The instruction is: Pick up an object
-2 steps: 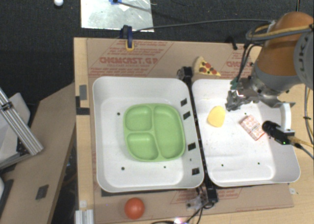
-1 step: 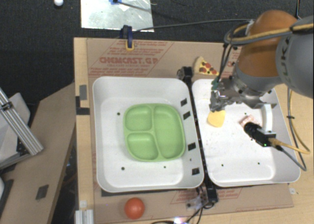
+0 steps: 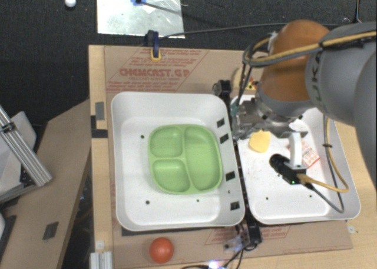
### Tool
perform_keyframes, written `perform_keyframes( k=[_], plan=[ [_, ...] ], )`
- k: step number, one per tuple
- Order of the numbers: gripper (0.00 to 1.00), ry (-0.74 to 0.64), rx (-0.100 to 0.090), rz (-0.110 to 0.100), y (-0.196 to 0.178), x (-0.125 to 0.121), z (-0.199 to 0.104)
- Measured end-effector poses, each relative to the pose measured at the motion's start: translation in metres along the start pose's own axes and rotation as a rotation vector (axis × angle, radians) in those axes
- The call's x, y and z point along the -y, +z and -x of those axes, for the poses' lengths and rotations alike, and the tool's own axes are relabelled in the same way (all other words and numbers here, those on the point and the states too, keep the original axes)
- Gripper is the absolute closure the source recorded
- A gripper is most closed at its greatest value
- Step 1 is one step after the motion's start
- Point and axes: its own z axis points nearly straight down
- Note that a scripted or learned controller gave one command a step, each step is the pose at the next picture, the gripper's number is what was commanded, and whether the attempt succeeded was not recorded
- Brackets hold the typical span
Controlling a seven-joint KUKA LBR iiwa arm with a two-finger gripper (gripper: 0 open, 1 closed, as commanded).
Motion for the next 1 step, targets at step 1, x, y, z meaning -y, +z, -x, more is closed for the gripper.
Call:
perform_keyframes(
  k=[1],
  plan=[
    [1.0,0.0,0.0,0.001,-0.008,-0.0001,-0.0599]
  ],
)
